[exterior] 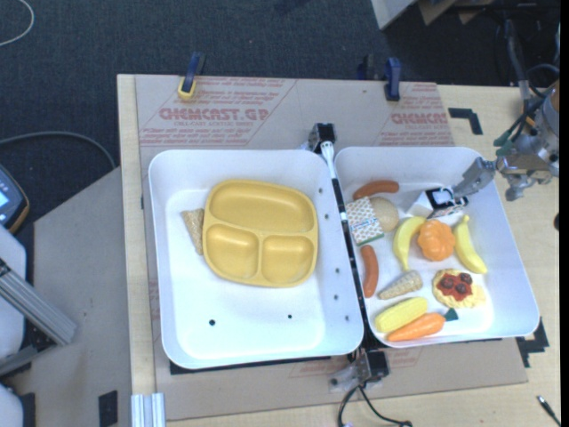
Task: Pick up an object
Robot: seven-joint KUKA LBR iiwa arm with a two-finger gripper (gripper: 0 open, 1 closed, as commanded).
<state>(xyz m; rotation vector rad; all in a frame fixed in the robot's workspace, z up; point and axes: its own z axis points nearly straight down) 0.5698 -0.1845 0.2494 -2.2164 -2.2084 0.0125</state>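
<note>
Camera view looks down on the bench (133,238), where two white bins stand side by side. The left bin (231,318) holds a yellow divided plate (260,232), and a tan slice (193,227) shows from under the plate at its 9 o'clock side. The right bin (508,269) holds the toy foods, the things that can be picked. With the middle of this bin as the clock centre, an orange fruit (436,240) lies about at the centre. A banana (406,238) touches it at 9 o'clock and a second banana (468,249) lies just beside it at 3 o'clock. A red sausage (378,188) lies at 11 o'clock near the far wall. A checkered packet (363,221) lies at 9 o'clock by the wall, with a beige round piece (385,210) touching it. A second sausage (369,271) lies at 8 o'clock along the same wall. A wafer cone (400,285), a corn cob (400,313) and a carrot (416,327) lie toward 7 o'clock, the carrot touching the corn cob. A berry tart (458,287) lies at 5 o'clock. The arm (533,154) comes in at 2 o'clock, and the gripper (464,185) is over the bin at 1 o'clock from the orange fruit, near it. Whether the claw is wide, narrow or holding something, I cannot tell.
</note>
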